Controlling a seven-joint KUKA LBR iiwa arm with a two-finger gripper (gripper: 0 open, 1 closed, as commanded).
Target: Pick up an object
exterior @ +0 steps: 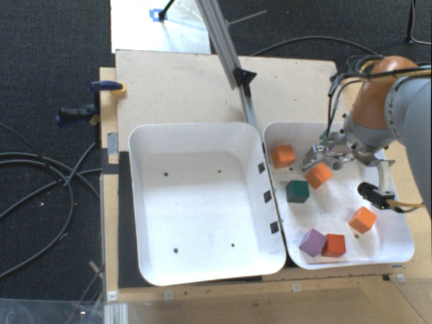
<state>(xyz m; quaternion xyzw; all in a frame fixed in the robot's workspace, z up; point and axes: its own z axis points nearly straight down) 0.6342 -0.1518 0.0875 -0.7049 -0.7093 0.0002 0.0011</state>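
Observation:
My gripper (325, 159) hangs over the upper middle of the right bin (405, 248), below the grey arm's orange band. A tilted orange cube (318, 175) sits directly beneath it, touching or nearly touching its tip; whether it is gripped is unclear. Another orange cube (283, 156) lies to the left near the bin's inner wall. A dark green cube (297, 192) rests just below and left of the gripper. A third orange cube (363, 219) lies at the right, and a purple cube (312, 242) and a red cube (334, 246) sit side by side at the front.
The left bin (145, 181) stands beside the right one, sharing a wall fitted with small black clips (267, 196). A slanted metal pole (223, 39) crosses the bench behind the bins. Black cable (378, 196) loops off the arm over the right bin.

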